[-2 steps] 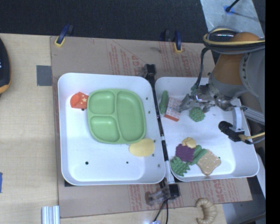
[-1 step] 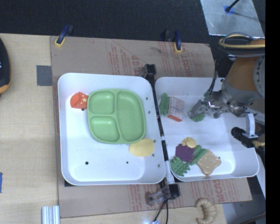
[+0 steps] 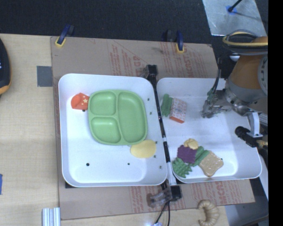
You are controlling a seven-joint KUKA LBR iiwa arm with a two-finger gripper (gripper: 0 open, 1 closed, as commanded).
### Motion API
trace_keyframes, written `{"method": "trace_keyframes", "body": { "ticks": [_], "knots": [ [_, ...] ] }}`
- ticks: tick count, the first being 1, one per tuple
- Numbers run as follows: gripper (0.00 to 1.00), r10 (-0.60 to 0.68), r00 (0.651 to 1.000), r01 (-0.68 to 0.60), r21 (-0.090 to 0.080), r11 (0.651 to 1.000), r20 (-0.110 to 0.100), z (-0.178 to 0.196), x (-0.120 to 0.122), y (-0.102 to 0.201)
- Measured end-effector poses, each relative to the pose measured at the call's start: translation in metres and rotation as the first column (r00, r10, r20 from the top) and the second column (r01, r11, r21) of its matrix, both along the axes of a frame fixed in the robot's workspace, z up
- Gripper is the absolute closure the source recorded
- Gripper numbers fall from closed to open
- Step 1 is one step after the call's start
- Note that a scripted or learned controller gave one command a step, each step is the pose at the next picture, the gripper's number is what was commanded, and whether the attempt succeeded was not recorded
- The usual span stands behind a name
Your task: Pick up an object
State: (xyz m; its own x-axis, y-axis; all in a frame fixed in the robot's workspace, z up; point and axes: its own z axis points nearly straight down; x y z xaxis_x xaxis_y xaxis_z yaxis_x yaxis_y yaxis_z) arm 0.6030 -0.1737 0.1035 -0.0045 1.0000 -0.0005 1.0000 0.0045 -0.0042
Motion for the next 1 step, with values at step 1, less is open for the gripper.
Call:
{"method": "trace_keyframes", "body": {
  "ticks": [1],
  "knots": [
    [1.00,0.001,1.000,-0.001,0.005,1.000,-0.007,-0.0126,-0.0944,0.0677]
  ]
}}
